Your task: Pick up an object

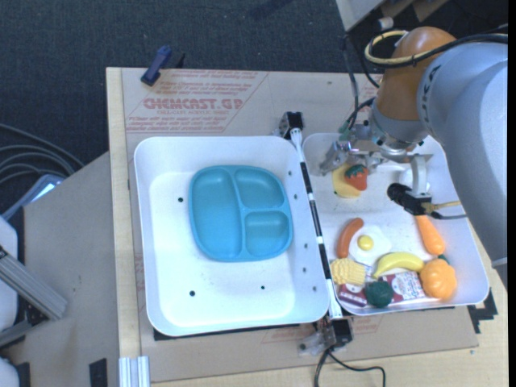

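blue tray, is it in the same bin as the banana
No, the blue tray lies in the left bin, while the banana lies in the right bin.

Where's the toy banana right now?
The banana lies in the right bin, near its front, between the fried egg and the orange fruit, just above the corn.

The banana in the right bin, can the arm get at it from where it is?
Probably yes: the banana lies uncovered on top, though the fried egg, corn and orange crowd it.
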`<control>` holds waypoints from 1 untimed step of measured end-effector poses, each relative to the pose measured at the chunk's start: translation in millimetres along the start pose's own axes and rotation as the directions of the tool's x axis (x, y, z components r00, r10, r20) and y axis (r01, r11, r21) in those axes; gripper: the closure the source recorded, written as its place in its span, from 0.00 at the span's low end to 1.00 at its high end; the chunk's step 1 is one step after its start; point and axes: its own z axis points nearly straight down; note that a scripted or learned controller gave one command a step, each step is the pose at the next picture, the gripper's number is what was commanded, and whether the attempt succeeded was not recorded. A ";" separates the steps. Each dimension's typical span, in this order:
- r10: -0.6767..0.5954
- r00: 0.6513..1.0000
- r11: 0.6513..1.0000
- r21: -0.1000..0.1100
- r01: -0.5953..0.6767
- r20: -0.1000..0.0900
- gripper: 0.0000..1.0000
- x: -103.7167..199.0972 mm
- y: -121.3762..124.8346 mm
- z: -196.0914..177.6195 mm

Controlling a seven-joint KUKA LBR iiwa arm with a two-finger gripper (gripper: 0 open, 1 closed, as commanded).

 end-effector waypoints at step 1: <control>-0.001 1.000 1.000 -0.003 0.001 0.001 1.00 0.1 0.8 -10.7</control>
